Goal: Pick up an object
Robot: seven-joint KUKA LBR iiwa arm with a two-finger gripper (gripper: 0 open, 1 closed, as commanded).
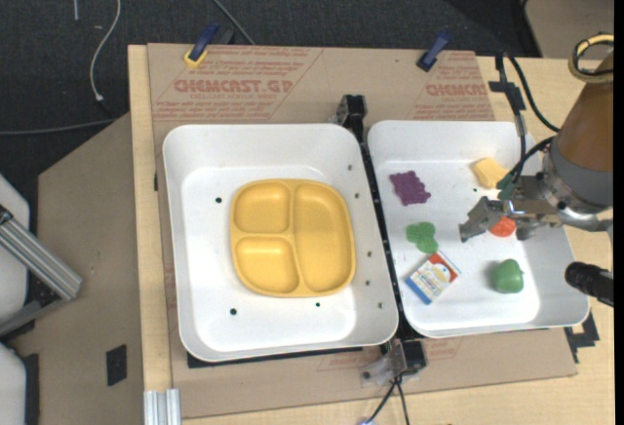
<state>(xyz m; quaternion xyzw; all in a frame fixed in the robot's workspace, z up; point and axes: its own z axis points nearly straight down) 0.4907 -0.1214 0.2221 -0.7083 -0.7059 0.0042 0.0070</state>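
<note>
A small orange-red object [503,228] is lying in the right bin [458,316], toward its right side, and the end effector [490,215] is hanging right over it, its dark fingers spreading apart on either side of that object's left edge; the fingers are standing open and nothing is sitting between them. A yellow block [487,172] is resting just above the end effector, near the bin's upper right. A purple bunch of toy grapes [410,186] is lying in the upper left part of the same bin, and a green leafy toy [422,237] is sitting below it. A small white, blue and orange box [432,277] is lying tilted below the leafy toy, and a green round toy [508,276] is sitting to its right, well below the orange-red object. The grey arm [585,170] with its orange band is reaching in from the right. The left bin [195,179] is holding a yellow divided plate [292,237] at its centre. Both bins are sitting on a cardboard sheet [244,82] on the table, with two blue clips [202,45] gripping the sheet's far edge.
</note>
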